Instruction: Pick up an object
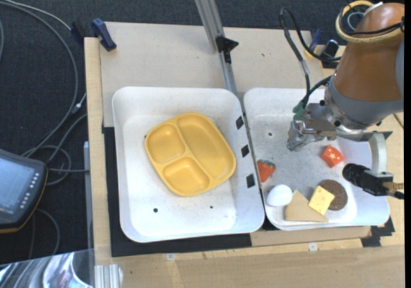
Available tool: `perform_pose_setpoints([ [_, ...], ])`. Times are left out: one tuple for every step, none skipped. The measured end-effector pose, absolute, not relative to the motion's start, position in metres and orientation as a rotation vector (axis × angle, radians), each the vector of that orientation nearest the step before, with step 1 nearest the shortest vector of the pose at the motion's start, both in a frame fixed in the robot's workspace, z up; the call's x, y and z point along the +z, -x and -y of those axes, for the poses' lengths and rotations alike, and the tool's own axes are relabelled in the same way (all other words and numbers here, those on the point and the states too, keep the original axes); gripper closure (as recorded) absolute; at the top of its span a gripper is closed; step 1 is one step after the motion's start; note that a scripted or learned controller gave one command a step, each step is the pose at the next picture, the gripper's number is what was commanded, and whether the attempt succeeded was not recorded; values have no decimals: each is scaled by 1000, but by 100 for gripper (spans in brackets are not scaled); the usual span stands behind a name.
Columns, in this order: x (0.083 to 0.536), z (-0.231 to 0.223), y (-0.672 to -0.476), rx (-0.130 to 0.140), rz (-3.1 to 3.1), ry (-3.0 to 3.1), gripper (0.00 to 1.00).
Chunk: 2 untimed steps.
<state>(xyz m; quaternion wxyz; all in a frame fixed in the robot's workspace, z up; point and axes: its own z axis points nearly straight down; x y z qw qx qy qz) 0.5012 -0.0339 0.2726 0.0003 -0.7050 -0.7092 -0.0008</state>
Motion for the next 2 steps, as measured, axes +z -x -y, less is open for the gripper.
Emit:
perform_pose_setpoints([
  [269, -22, -522, -4, 2229, 2213, 100],
  [253, -60, -548, -2, 2227, 2216, 100],
])
